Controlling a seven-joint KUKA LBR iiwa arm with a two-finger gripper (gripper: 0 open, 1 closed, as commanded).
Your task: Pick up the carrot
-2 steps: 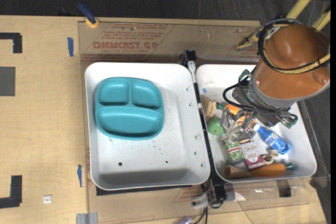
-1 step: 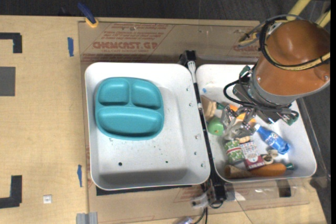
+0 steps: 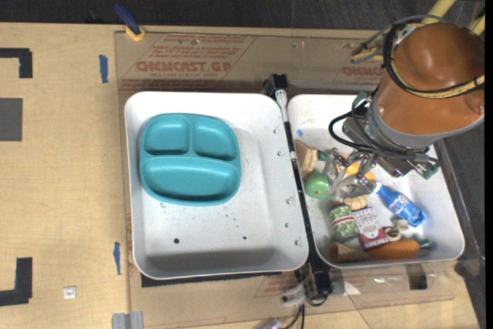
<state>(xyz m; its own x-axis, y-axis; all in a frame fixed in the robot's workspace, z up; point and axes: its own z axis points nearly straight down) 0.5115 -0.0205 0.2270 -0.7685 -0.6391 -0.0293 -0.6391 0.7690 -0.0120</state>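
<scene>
Two white bins sit side by side on the counter (image 3: 62, 189). Left bin (image 3: 208, 231) carries a teal divided plate (image 3: 189, 158). Right bin (image 3: 448, 231) carries the clutter.

Arm (image 3: 427, 81), orange band uppermost, hangs over the upper part of the right bin, wrist pointing down into the pile. Claw (image 3: 356, 172) sits low among the items near the bin's middle; whether it is wide, narrow or closed on anything I cannot tell, since wrist and cables mask it.

Carrot (image 3: 391, 249): orange, lying flat and lengthwise along the near wall of the right bin, well below the claw. A dark red packet (image 3: 375, 241) overlaps its left end. Blue-and-white bottle (image 3: 400, 206) lies just above it, a small can (image 3: 343, 223) to the left, a green ball (image 3: 316, 185) near the divider.

Judgement on the step: reach is not yet on target. Lift clear of the pile first, travel toward the near wall, then descend over the carrot's bare right half, away from the packet. Set the claw across the carrot's short axis, since a lengthwise approach would likely slip off. Near wall is tight; approaching steeply risks a fingertip landing on the rim.
</scene>
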